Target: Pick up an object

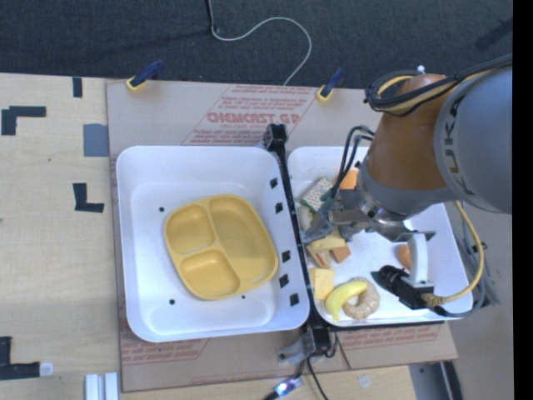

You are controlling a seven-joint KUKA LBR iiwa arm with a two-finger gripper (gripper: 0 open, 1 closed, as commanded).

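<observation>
- The likeliest thing to pick, as I judge it, is the tan wedge-shaped block of toy cheese or bread (331, 247), lying in the right-hand shallow white bin (445, 261) near that bin's left wall, among a cluster of small toy foods.
- The wedge lies just below and left of the two-finger gripper (346, 223); its long axis runs roughly left to right across the bin, with its thinner end pointing towards the divider between the bins.
- The gripper hangs low over the cluster, its tip close to the wedge and a small green-and-white printed packet (316, 193); whether it is released or clenched cannot be told, since the wrist body hides it, and nothing can be seen held.
- A short move down and left would bring the gripper over the wedge, by my reading.
- Nearer the front rim lie a curved yellow toy banana (343, 295), touching a pale beige ring-shaped toy doughnut (363, 305), and a flat yellow square piece (322, 282).
- A small orange piece (403, 255) sits right of the gripper.
- The grey arm with its orange band (408, 148) covers much of the right bin.
- The left-hand white bin (141, 223) holds a yellow three-compartment plastic tray (221, 246), well apart from the gripper.
</observation>
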